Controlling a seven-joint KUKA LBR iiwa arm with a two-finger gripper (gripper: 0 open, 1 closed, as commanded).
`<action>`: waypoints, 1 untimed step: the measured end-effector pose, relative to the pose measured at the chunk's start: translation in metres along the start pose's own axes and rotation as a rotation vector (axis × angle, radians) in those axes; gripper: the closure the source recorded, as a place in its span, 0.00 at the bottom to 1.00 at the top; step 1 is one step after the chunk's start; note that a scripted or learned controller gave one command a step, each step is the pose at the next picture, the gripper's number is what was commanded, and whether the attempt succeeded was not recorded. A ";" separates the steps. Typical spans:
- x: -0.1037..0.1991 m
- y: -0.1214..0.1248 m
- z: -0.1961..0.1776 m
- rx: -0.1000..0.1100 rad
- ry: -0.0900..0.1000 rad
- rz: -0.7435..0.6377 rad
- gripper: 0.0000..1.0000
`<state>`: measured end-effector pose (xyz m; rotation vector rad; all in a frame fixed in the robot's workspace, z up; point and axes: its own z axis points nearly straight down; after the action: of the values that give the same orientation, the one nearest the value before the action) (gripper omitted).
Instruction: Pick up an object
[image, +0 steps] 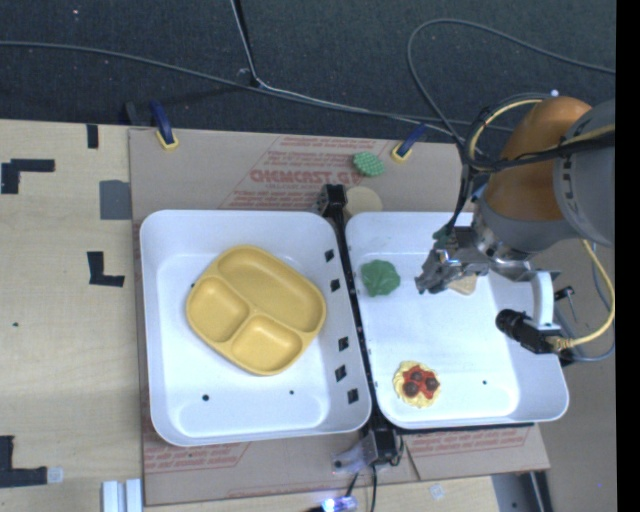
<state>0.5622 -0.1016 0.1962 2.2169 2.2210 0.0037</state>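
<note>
While the gripper hangs low in the right bin, nothing is lifted yet. I cannot tell the fingers' state; the green object lies just beside.

We see two bins side by side on a bench: the left bin holds a divided tray, the right bin a broccoli piece near its far left corner and a tart toward its near edge. The gripper hangs over the right bin, just right of the broccoli piece. Behind the bins, another small item lies on the bench.
</note>
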 end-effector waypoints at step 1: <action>0.000 0.001 -0.038 0.001 0.000 0.001 1.00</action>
<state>0.5631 -0.1017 0.2344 2.2184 2.2207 0.0024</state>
